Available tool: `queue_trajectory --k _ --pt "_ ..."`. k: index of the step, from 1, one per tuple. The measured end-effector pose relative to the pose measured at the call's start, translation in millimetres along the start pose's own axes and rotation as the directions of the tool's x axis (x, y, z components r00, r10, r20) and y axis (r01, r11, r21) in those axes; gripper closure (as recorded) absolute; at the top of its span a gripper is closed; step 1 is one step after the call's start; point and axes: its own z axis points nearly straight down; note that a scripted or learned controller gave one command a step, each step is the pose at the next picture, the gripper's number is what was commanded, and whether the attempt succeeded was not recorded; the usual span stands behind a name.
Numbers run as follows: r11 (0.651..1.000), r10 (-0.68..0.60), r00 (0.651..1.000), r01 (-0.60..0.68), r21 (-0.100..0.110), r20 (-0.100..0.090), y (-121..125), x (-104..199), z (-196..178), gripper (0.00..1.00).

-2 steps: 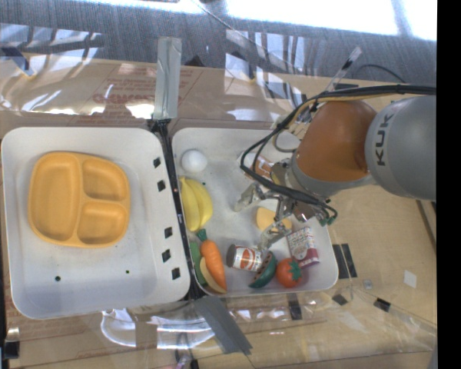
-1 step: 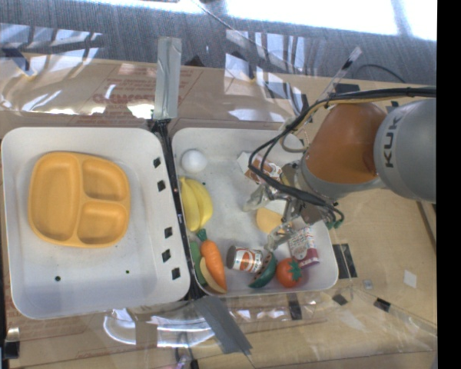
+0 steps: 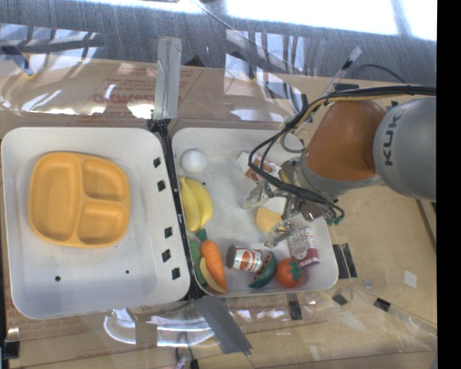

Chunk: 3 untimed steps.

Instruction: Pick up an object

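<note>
Hand [image 3: 280, 206] low in the right bin [image 3: 223, 141], beside a yellow wedge [image 3: 267, 220] and a packet [image 3: 301, 246]; whether open or closed, cannot tell. Near the bin's left wall: ball [image 3: 193, 160], banana [image 3: 197, 203] lengthwise along the wall, carrot [image 3: 212, 263]. Along the near edge: can [image 3: 248, 259] on its side, tomato [image 3: 290, 274]. Left bin [image 3: 77, 141] bearing a yellow tray [image 3: 78, 199].

A yellow divided tray [image 3: 78, 199] lies in the left white bin [image 3: 31, 283], on a taped bench [image 3: 384, 298].

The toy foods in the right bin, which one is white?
The white ball near the bin's top left corner, above the banana; the rest are yellow, orange, red or green.
</note>
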Motion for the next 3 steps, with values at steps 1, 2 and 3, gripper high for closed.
queue_trajectory --k 1,2,3 --pt "0.890 -0.456 0.890 0.456 -0.003 -0.001 15.3 47.9 -22.6 0.00" --pt "0.862 -0.507 0.862 0.507 0.001 -0.001 101.1 39.5 -0.8 0.00" --pt "0.935 -0.353 0.935 0.353 0.003 -0.012 96.7 -4.0 -0.3 0.00"
